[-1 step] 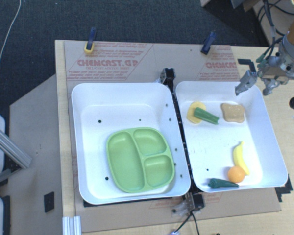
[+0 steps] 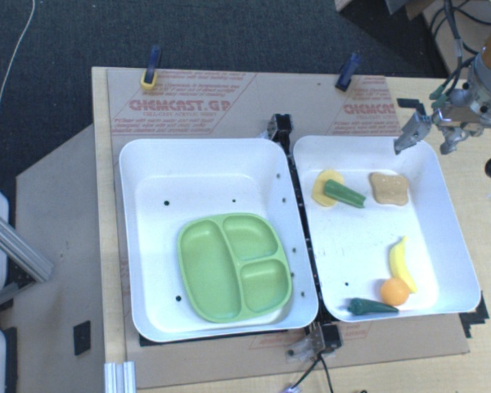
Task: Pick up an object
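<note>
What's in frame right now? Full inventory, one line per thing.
bins: 2, white, side by side on the bench
divided plate: 1, light green, three compartments, in the left bin
yellow piece: 1, yellow, right bin, far left part, partly under a green piece
dark green piece: 1, dark green, lying across the yellow piece
bread slice: 1, tan, right bin, far side
banana: 1, yellow, right bin, near right part
orange: 1, orange, touching the banana's near end
green piece: 1, dark green, at the right bin's near edge, beside the orange
clamps: 2, blue, at the board's far edge
gripper: 1, grey, open, above the right bin's far right corner, holding nothing
</note>
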Action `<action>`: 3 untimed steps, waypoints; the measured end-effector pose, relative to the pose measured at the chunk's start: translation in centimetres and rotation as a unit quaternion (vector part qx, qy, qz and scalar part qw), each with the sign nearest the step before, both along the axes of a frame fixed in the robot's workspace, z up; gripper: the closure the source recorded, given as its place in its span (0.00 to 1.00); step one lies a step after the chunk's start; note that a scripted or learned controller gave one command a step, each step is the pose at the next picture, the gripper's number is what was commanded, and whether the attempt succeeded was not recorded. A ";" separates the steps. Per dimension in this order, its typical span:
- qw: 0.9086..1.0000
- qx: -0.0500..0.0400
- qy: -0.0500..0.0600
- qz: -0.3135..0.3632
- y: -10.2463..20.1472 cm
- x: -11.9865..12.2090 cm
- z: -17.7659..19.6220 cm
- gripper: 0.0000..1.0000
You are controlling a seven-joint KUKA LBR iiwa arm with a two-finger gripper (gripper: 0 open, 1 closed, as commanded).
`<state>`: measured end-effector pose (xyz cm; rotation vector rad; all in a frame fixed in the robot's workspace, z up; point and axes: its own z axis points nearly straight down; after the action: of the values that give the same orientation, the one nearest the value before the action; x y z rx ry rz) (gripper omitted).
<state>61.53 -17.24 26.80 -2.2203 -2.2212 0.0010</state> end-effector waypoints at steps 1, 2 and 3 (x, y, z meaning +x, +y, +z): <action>1.000 0.001 0.003 0.001 0.4 0.8 -5.7 0.00; 1.000 0.001 0.002 0.000 0.1 1.6 -11.4 0.00; 1.000 0.001 0.003 0.000 0.3 1.8 -15.7 0.00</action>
<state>63.33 -16.93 11.09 -2.2157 -2.2185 0.0056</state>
